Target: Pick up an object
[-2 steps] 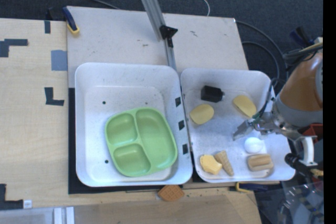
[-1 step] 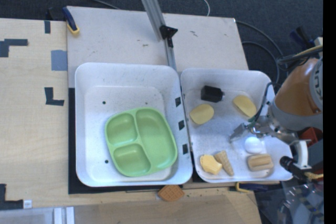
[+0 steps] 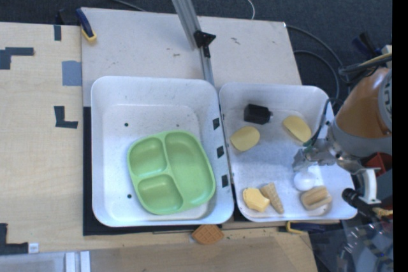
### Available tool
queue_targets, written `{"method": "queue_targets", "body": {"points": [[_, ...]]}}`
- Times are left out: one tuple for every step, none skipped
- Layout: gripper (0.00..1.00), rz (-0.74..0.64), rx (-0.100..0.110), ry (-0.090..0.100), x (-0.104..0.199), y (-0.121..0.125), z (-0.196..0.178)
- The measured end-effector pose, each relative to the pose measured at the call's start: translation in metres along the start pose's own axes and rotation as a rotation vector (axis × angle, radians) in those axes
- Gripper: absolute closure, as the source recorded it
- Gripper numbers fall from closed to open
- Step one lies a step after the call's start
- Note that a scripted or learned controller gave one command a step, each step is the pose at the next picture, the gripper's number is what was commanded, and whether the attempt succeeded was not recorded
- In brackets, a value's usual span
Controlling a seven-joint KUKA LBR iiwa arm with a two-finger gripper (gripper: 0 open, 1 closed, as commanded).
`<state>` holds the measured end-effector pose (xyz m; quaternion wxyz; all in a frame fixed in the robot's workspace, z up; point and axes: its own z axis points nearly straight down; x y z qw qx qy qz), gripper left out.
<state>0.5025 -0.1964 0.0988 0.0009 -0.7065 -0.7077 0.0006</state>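
Bright, even light; soft shadows, slight blur.

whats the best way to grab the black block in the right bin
Grip the black block across its shorter sides, coming straight down from above. It lies flat and boxy on the right bin floor near the far wall, with bare floor around it, so the jaws should have room on both sides.

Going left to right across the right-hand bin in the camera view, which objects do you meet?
Yellow oval piece → black block → cone → yellow piece by the far wall → tan roll. The yellow chunk at the near edge and the white item under the gripper overlap others in order, so they are omitted.
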Motion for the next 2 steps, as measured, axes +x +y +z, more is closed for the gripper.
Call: {"method": "queue_targets", "body": {"points": [[1.00,0.000,-0.004,-0.001,0.004,-0.008,-0.049],[1.00,0.000,-0.004,-0.001,0.004,-0.014,-0.093]]}}
